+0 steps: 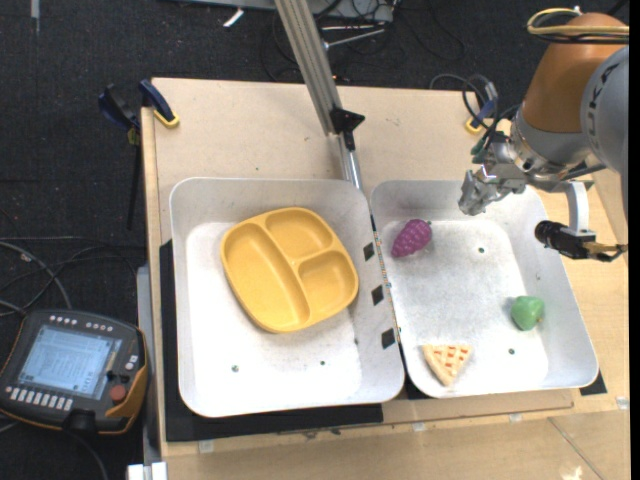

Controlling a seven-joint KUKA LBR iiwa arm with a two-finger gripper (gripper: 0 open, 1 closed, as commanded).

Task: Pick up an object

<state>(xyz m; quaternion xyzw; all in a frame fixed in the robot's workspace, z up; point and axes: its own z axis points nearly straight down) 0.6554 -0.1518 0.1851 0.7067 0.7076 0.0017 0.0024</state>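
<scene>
A: Where's the gripper [474,196]?
B: Over the right bin [560,368], at its one o'clock corner. Whether it's wide or narrow, I can't tell.
A: And the objects?
B: Grapes [411,237] at ten o'clock, pepper [527,312] at four, waffle [446,361] at six. Plate [289,267] in the left bin [200,368].

Lighting's pretty even and bright from overhead, no harsh hotspots. The two white bins [290,383] come close to blowing out, especially along their near edges, with soft shadows under the rims. The yellow tray [290,268] has a mild sheen. The dark floor past the bench's far edge loses detail. Everything's slightly soft and grainy, low-res overall.
</scene>
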